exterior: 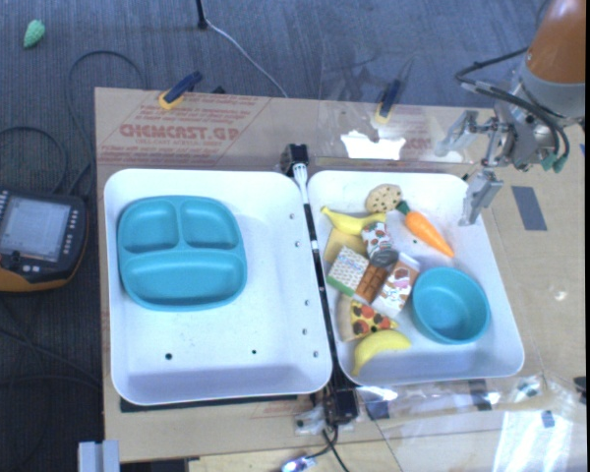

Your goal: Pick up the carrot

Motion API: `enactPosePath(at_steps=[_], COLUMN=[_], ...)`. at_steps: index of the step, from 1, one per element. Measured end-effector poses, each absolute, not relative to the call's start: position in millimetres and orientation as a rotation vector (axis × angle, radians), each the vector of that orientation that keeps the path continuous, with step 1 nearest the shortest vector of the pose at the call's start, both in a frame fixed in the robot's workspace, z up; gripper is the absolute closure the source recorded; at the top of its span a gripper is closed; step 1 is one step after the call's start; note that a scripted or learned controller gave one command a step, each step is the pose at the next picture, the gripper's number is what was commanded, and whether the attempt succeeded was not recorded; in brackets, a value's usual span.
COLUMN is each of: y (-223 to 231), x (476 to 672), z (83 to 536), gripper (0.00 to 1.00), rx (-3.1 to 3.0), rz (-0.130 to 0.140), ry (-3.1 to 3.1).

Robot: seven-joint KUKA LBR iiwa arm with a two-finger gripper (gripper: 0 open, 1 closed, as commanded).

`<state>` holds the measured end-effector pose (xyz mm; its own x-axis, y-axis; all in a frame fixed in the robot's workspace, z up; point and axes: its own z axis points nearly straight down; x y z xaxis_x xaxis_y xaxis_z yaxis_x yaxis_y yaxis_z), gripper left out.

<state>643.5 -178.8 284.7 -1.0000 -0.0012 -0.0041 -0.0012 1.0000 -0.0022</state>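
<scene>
Right, I see my two-finger gripper hovering over the right white bin's rim, fingers spread wide, small orange carrot lying near.

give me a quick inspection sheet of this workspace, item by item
surface: bench bearing the left bin and right bin side by side
job's things: carrot lying in the right bin's upper part, apart from the gripper
clutter: blue bowl, two bananas, cookie, small food boxes, pizza slice in the right bin; blue divided plate in the left bin
grippers: gripper over the right bin's upper right corner, holding nothing seen
cables: black cable on the carpet behind the bench
surroundings: teach pendant at left, green object on the carpet
</scene>
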Motion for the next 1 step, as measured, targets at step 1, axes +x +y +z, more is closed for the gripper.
enactPosePath(at_steps=[1], y=[-162.9], x=[662.4], z=[123.5], gripper=[0.00], rx=[-0.043], rz=[0.003], ry=[3.153])
